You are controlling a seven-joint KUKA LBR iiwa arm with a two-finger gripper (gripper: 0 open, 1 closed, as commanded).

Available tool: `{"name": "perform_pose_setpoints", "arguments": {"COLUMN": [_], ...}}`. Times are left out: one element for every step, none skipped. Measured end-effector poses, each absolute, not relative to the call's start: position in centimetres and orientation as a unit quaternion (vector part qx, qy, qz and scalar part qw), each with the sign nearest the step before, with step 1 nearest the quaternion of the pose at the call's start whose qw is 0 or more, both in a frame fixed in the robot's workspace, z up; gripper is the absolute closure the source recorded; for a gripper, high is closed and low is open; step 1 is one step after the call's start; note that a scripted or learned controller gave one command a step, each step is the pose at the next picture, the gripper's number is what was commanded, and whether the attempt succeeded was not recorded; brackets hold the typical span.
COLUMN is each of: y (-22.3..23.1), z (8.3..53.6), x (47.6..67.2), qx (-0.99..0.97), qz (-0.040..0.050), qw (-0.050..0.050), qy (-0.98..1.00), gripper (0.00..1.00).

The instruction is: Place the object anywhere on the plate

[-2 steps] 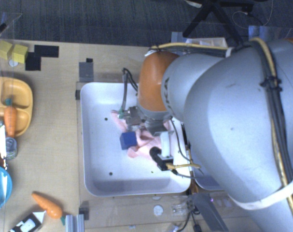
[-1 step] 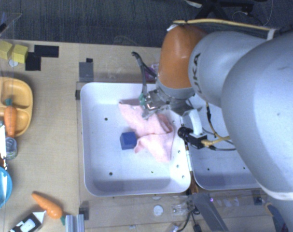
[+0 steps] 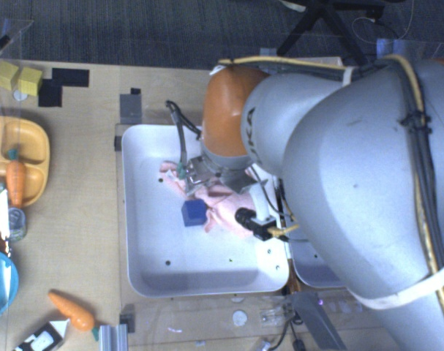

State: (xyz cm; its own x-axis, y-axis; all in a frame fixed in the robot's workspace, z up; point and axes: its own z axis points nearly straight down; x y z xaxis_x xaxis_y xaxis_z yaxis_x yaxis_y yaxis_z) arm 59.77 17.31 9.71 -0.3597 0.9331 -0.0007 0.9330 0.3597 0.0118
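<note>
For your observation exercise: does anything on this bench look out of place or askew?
Yes. A carrot lies loose and slanted on the bare bench near the front left corner, outside the bins. In the left bin, a blue block sits against a crumpled pink thing, right under the arm's wrist.

Grey arm (image 3: 339, 167) bent low, wrist down

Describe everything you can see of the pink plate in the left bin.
The pink plate looks like pale pink plastic, lying in the left white bin, near the bin's middle and toward its right side. The arm's wrist hangs over it and hides much of its top, so its outline is unclear. A small blue block sits at its left edge, touching or overlapping it. Pink also shows up-left of the wrist, about.
</note>
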Motion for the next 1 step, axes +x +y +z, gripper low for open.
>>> {"name": "perform_pose_setpoints", "arguments": {"y": [13.23], "z": [9.02], "x": [67.02], "qx": [0.537], "qz": [0.0029], "qw": [0.001], "qy": [0.844], "gripper": [1.00]}}
